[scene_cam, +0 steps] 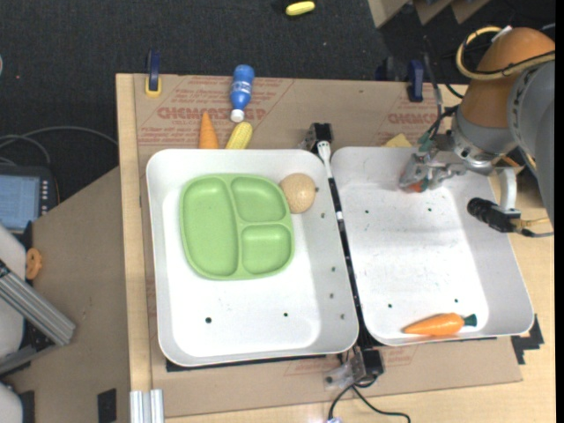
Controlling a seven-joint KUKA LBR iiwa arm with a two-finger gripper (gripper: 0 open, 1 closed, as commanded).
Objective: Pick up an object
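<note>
We see the gripper low over the far end of the right bin, near its back wall, with the grey arm coming in from the right. There's something small and reddish at the gripper's tip, too blurred to name. Whether the gripper is open or closed we cannot tell from this angle, and nothing is clearly held.

The likely target in that bin is the carrot. It lies at the near edge of the right bin, well apart from the gripper, at the opposite end of the bin. Its long axis runs roughly left-right along the near wall, with the green top pointing right and the orange tip pointing left.

So the key relation: the carrot sits toward the camera and slightly right of the gripper. We judge the gripper would need to travel the whole length of the bin toward the near wall, then close across the carrot's short width. It's close to the bin wall, so a collision is a risk.

The left bin holds a green divided plate and a tan ball touching its far-right corner, farther from the gripper's side.
</note>
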